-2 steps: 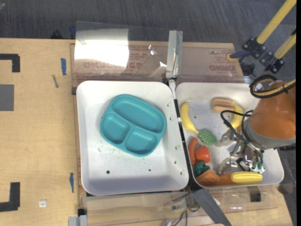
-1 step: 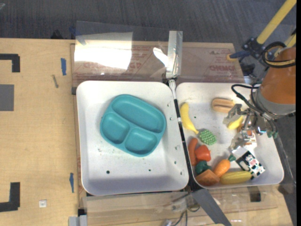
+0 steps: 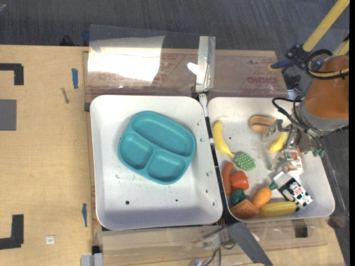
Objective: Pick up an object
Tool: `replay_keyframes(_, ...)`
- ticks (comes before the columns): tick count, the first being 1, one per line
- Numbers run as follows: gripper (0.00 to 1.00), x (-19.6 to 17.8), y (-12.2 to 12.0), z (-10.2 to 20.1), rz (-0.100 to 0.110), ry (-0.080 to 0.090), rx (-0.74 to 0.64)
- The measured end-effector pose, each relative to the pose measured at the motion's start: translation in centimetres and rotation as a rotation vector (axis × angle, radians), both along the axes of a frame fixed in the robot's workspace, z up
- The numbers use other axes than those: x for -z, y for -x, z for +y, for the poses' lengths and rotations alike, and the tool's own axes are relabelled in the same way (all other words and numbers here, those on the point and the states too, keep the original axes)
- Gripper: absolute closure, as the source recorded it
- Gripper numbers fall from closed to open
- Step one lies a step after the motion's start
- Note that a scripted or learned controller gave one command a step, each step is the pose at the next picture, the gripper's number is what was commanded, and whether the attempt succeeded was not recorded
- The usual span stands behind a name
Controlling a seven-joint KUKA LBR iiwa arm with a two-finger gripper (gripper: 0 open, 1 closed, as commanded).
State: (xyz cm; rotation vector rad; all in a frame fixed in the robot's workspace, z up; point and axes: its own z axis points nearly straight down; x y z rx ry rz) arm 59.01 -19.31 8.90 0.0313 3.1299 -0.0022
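**Gripper low in right bin, grip state unreadable**

Gripper (image 3: pixel 284 144) sits in a clutter of metal and cable, so I cannot tell whether it is open or closed. Small yellow piece (image 3: pixel 278 142) is right at it, long axis diagonal, upper end pointing up-right; held or not, unclear. Just below is a small orange-and-white packet (image 3: pixel 293 159), print too small to read. Brown roll (image 3: pixel 260 122) lies just up-left. All are in the right bin (image 3: pixel 327 195). Near the bin's left wall is a banana (image 3: pixel 221 139), long axis running top to lower-right, and a green dotted piece (image 3: pixel 244 160). Along the front lie a carrot (image 3: pixel 262 194), a yellow corn-like piece (image 3: pixel 279 208) lying left-right, and a black-and-white box (image 3: pixel 294 192) with coloured dots, illegible. Left bin (image 3: pixel 105 204) holds a teal divided plate (image 3: pixel 158 147). Red print on the back panel (image 3: pixel 260 79) is unreadable.
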Motion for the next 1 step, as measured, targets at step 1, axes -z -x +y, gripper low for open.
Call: replay_keyframes(1, 0.00, -0.04, 0.86, 3.66, 0.000, 0.000, -0.052)
